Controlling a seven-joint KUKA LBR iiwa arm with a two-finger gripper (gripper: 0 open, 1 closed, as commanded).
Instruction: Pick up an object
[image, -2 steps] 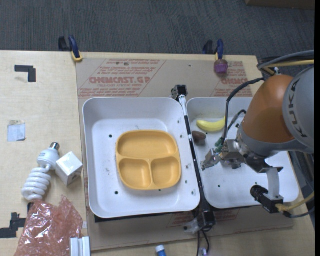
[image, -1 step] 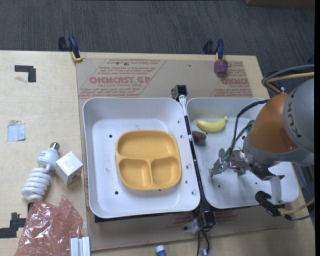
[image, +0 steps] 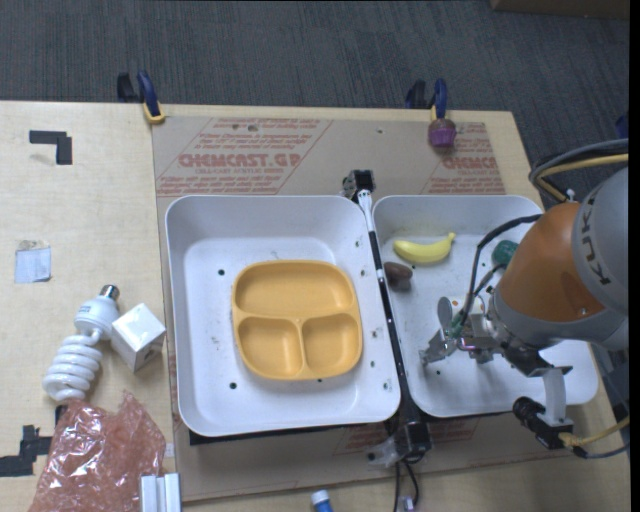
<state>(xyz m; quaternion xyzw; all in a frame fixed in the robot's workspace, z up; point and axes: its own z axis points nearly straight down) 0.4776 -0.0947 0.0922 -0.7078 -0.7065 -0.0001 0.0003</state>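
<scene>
I see the gripper (image: 440, 335) low inside the right bin (image: 560, 385). Its fingers stand a little spread, and nothing is between them. The nearest things lie farther back in the bin from it. The banana (image: 424, 248) is yellow, small and curved, with its ends turned up, lying flat near the back wall. Just in front of the banana, to its left, lies a small dark brown oval object (image: 398, 274), close to the wall between the bins.
</scene>
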